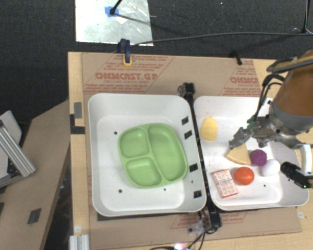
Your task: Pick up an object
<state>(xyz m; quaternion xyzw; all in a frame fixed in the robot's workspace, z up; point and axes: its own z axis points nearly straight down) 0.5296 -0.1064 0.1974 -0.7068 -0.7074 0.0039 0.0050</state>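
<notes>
Over the right bin (pixel 219 105), gripper (pixel 239 138) beside cheese wedge (pixel 239 154)

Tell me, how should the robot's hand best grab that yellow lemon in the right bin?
Probably from straight above, closing across the lemon's narrower middle. It lies on its side alone near the bin's left wall, with bare floor around it, so fingers could drop on either side. Its rounded ends would likely slip, so the waist is safer. The hand sits just to its right, near the cheese wedge.
</notes>
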